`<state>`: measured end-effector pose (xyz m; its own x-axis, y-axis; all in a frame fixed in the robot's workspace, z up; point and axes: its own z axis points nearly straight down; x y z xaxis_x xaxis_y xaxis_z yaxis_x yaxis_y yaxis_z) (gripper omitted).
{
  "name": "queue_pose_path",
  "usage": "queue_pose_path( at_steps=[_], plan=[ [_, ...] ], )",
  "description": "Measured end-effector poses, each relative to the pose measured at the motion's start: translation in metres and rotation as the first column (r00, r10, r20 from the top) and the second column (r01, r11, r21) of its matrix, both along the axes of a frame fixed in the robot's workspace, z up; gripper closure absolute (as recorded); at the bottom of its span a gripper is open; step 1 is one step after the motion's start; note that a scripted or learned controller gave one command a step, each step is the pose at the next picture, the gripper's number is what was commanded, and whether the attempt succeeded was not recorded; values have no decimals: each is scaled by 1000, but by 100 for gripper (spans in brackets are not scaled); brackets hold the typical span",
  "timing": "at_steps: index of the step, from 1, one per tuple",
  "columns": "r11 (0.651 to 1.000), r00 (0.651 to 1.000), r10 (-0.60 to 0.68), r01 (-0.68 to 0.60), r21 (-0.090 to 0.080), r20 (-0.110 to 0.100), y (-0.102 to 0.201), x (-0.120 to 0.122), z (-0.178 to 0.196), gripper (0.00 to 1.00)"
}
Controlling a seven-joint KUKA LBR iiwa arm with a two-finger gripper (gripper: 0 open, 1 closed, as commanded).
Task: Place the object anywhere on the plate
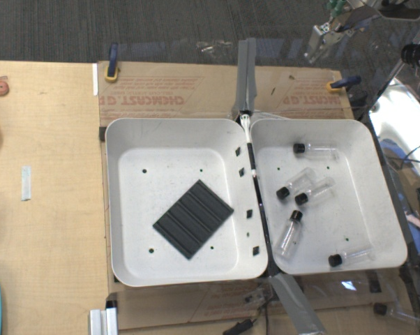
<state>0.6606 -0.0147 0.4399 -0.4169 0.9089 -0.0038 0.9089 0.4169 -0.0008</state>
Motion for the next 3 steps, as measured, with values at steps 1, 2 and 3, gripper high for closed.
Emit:
queue_pose_path(
  at_steps=[1,2,3],
  plan=[
    [1000,1000,0,0,0,0,0,0,0,0],
    [1000,1000,0,0,0,0,0,0,0,0],
    [677,677,736,-736,1,1,-72,-1,2,0]
  ],
)
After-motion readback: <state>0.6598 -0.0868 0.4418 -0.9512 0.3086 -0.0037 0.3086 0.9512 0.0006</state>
